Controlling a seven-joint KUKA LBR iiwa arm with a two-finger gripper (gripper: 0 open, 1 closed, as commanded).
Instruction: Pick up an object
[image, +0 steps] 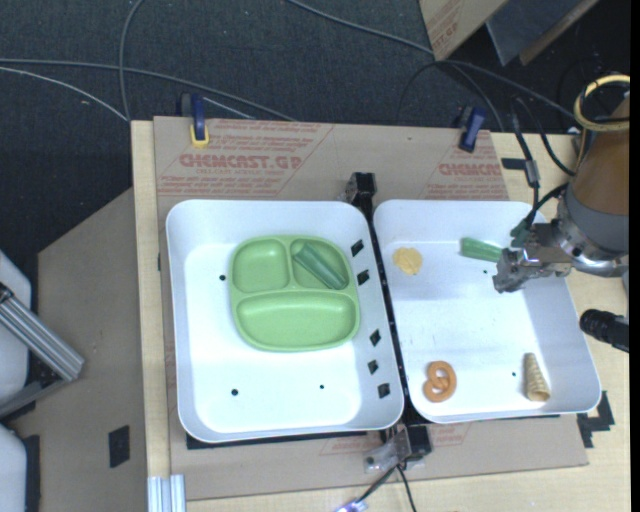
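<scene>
Gripper (508, 276) hovers over the right bin (470, 340), finger state unclear.
Green stick (480, 249) just beside it; pretzel (439, 381) and cone (537, 377) lie well apart.

- The arm (600, 190) is cut off by the right edge of the frame, so only its wrist end shows.
- The gripper (512, 275) is small and dark; whether its jaws stand apart or together cannot be told.
- The green object (480, 249) beside it has its right end hidden behind the gripper.
- A cardboard box (470, 22) is cut off by the top edge.
- A metal rail (35, 330) runs off the left edge.
</scene>
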